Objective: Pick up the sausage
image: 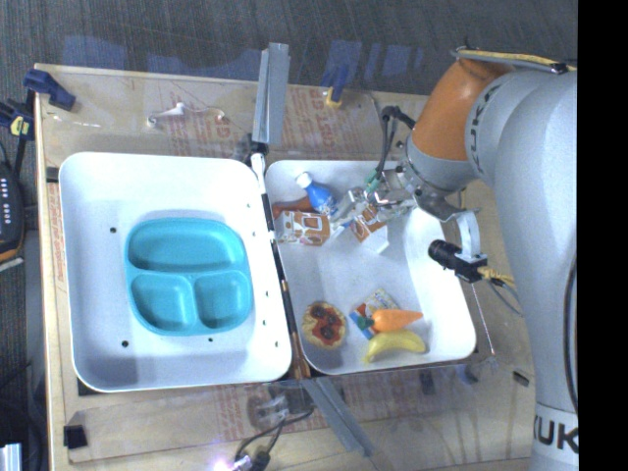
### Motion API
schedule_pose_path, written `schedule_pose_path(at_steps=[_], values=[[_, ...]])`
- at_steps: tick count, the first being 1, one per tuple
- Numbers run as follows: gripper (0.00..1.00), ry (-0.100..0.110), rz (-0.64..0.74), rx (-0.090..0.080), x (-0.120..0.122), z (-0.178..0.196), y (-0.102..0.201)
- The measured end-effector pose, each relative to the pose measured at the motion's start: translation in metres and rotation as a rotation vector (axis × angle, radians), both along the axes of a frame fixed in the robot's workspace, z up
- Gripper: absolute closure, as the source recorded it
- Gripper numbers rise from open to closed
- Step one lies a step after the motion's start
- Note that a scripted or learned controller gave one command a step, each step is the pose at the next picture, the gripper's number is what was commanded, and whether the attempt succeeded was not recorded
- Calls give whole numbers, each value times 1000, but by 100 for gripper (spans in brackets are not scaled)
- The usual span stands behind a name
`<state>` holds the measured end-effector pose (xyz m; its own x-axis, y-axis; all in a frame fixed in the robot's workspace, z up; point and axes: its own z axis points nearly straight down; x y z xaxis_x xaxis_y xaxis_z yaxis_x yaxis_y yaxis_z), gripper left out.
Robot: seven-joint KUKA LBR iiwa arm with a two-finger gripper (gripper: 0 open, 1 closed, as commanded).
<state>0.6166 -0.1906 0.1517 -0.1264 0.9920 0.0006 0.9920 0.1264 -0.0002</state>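
Sausage: not surely made out; best candidate is a small reddish-brown piece with white patches (367, 226) in the upper middle of the right bin (446, 307), its shape too blurred to confirm. A larger brown-and-white, boxy piece (299, 227) lies to its left by the bin's left wall, with a small white bottle with a blue cap (314, 193), glossy plastic, tilted just above it. Lower in the same bin: a round flat pizza toy (325, 324) with dark red topping, a smooth orange carrot (394, 318) with a green end, a curved yellow banana (396, 343) just below the carrot, and a pale flat packet (378, 300) partly under the carrot. Gripper (378, 202) hangs over the upper part of the right bin, amid cables and metal fittings; the brown candidate piece sits just below and slightly left of it, very near, contact not discernible. Whether the gripper is released or clenched cannot be told; nothing is seen held. Arm (520, 214): smooth grey casing, orange band (446, 116) above the wrist, entering from the right. Left bin (88, 263): shallow, white, rounded corners, holding a turquoise three-compartment tray (188, 273) of matte plastic. Bench (147, 96) is pale wood, scuffed, with blue clamps (49, 88) at its far edge and a grey metal bar (269, 91) between the bins. Dark ribbed floor covering (147, 13) beyond.
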Motion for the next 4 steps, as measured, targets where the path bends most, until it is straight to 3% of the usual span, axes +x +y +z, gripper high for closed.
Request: schedule_pose_path(at_steps=[1, 2, 3, 4], values=[[0, 3, 180, 1, -64, -42, 1], [0, 2, 630, 2, -109, -31, -20], [0, -1, 830, -1, -96, -12, 15], [0, -8, 577, -5, -109, -51, 25]])
